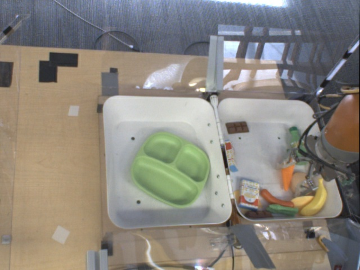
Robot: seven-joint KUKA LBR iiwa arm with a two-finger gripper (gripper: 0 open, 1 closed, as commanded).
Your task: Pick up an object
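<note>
At the right bin's [270, 114] far right, the gripper [309, 180] seems to sit by a yellow plastic banana [316, 200]; its finger state cannot be told, cables hiding it.

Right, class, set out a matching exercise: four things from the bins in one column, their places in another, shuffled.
Things:
1. plate
2. banana
3. chocolate
4. carton

Places:
A. right bin, far left part
B. left bin, middle
C. right bin, near right corner
D. right bin, near left part

Pairs: 1-B, 2-C, 3-A, 4-D
</note>
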